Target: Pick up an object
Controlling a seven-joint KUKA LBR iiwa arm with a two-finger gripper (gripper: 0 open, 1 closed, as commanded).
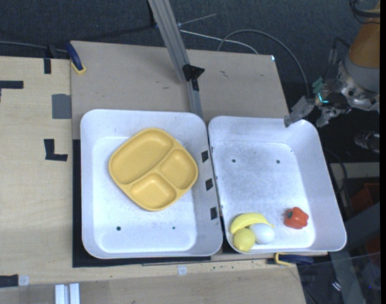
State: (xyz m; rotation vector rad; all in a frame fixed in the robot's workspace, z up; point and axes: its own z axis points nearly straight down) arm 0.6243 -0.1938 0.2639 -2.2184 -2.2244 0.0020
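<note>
Camera view, one fixed look down at a slant. Bench [28, 170]: pale wood top with dark tape marks, bearing two shallow white bins side by side. Left bin [94, 189]: holds one yellow divided plate [153, 168] with three compartments, lying flat and turned at an angle, in the upper middle of the bin floor. Right bin [269, 163]: floor speckled with dark marks, with its contents gathered along the near edge. Items there: a yellow banana [250, 220], curved, in the near left corner; a yellow lemon [244, 239] just below the banana and touching it; a white egg-shaped object [263, 234] tucked under the banana's curve, just beside the lemon; a red pepper [296, 218] a little to the right, apart from the other three. Gripper [302, 111]: at the far right corner of the right bin, above or at its rim, well apart from all four small items; nothing is seen between its fingers, and whether they stand wide or narrow cannot be told at this size. Arm [364, 49]: grey with an orange band, at the view's upper right. Metal rail [170, 30]: grey, running slantwise from the top edge down to the gap between the bins.
</note>
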